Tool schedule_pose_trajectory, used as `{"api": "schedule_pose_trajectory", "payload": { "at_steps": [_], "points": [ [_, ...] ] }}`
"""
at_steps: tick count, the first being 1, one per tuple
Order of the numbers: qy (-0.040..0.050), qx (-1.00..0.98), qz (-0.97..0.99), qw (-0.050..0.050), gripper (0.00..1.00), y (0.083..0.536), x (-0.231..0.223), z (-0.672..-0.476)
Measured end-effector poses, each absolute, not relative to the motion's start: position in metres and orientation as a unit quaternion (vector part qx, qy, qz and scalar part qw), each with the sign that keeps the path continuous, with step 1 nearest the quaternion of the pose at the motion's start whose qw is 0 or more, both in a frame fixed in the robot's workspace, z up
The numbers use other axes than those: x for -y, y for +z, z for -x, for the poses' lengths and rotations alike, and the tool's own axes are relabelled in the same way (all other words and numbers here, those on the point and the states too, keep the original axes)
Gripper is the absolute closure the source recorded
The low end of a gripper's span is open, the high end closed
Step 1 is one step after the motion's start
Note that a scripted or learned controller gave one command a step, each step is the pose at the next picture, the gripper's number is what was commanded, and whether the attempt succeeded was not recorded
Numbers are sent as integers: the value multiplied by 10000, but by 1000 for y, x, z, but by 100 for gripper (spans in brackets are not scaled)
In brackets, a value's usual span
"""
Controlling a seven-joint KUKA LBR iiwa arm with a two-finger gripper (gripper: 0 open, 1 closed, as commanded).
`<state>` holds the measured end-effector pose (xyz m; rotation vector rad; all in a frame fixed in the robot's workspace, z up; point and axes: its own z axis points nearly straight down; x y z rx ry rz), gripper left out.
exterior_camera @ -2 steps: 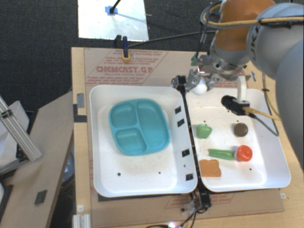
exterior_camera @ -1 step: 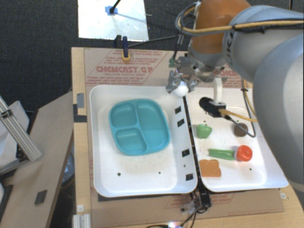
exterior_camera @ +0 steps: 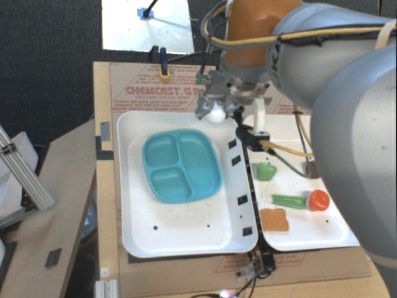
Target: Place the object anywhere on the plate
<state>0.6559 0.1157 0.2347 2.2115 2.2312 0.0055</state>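
On my far left the bench [exterior_camera: 74,166] carries the left bin [exterior_camera: 133,228], and in it lies the teal plate [exterior_camera: 182,165], a sectioned tray with three compartments, nothing on it. That is my target.

At about one o'clock from the plate, over the bin's far rim, hangs my tool [exterior_camera: 214,109]. A small white object [exterior_camera: 216,113], rounded and pale, shows right at its tip, between what I take to be the fingers. I judge I have it pinched, with the fingers closed narrowly around it, though the view is coarse there and the grip could be slight. The object is above the bin's back edge, not yet over the plate.

Farther right, past the divider with its black clips, the right bin [exterior_camera: 338,231] holds a green piece [exterior_camera: 265,171] at ten o'clock within the bin, a green stalk-like item [exterior_camera: 288,200] with a red-orange ball [exterior_camera: 319,200] just beside it toward the middle, and a tan toast-like piece [exterior_camera: 274,220] at about seven o'clock.

As I read it, the pick is done and the carry is mostly done. What is left: bring the object down toward seven o'clock from where it hangs until it is over the teal surface, lower, and let go. Any compartment will do.
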Motion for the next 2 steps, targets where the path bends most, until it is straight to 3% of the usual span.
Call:
{"api": "schedule_pose_trajectory", "payload": {
  "at_steps": [1,2],
  "points": [
    [11,-7091,-7051,9,100,230,-142,-653],
    [9,-7089,-7053,3,0,230,-142,-653]
  ]
}}
